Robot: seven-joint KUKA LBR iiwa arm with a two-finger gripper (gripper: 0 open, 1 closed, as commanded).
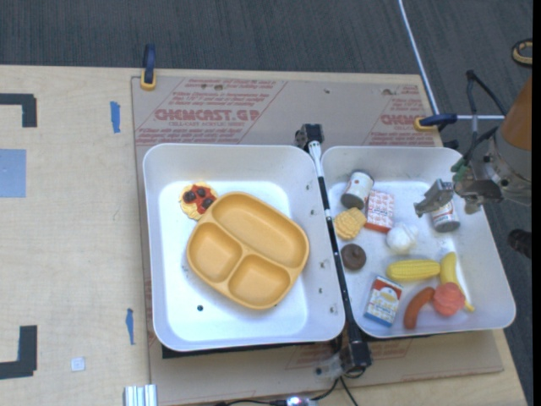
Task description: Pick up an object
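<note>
My gripper (pixel 436 198) hangs over the upper right part of the right bin (pixel 499 288), reaching in from the right edge. Just below it, touching or nearly touching, lies a small silver can with a red label (pixel 445 219). Whether the can is held cannot be made out. Further left in that bin are another small can (pixel 359 188), a red and white carton (pixel 380 210), a yellow waffle (pixel 349 223), a brown donut (pixel 353 257) and a white egg-like piece (pixel 400 240).
Along the right bin's front lie a corn cob (pixel 412 270), a banana (pixel 450 269), a juice box (pixel 384 300), a sausage (pixel 417 307) and a peach (pixel 449 299). The left bin (pixel 161 227) holds a yellow divided plate (pixel 247 249) and a berry tart (pixel 197 199).
</note>
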